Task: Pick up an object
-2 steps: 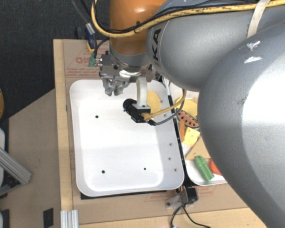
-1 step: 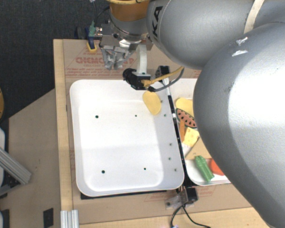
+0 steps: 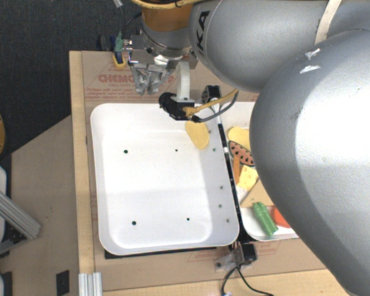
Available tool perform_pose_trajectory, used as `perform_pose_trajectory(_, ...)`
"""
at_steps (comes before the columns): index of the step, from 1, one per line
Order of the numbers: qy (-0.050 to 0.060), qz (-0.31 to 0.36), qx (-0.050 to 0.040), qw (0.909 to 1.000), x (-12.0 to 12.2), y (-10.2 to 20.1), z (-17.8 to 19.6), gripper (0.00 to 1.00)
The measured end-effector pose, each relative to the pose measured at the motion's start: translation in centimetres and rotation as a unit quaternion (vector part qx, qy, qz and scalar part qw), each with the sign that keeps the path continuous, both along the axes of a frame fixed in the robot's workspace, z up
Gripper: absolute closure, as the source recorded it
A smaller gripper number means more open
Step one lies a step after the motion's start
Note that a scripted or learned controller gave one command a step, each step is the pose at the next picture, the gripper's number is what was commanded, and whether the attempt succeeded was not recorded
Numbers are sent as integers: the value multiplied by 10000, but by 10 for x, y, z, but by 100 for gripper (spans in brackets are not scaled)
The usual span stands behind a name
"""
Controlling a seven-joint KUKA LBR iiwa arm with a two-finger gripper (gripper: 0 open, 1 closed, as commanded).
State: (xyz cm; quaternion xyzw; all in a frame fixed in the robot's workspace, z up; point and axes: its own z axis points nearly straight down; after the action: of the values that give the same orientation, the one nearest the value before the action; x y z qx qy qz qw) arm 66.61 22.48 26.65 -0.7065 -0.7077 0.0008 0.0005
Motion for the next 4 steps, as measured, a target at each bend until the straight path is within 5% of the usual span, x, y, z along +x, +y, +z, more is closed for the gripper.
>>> perform_pose_trajectory(4,7,0,-5,10000,0,0,-6,100)
